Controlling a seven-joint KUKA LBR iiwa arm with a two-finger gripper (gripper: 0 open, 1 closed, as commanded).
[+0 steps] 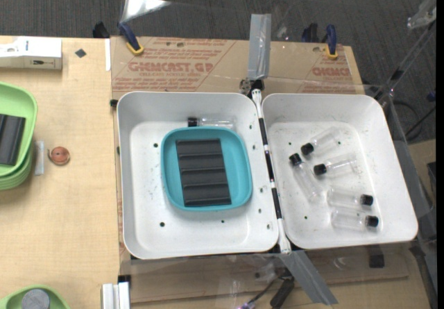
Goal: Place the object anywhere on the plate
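Bench carries two shallow white plastic bins side by side. Left bin (139,231): square teal plate (239,162) at centre, bearing ribbed black rectangular insert (202,171). One clear plastic vial with black cap (208,121) lies on bin floor near back edge, just beyond plate's back rim, not on plate. Right bin (388,127): five more clear black-capped vials (333,162) scattered centre to front-right corner. Claw state: cannot tell.

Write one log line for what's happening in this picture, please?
stage: before pick | plate: left bin | one vial behind plate | vials: right bin
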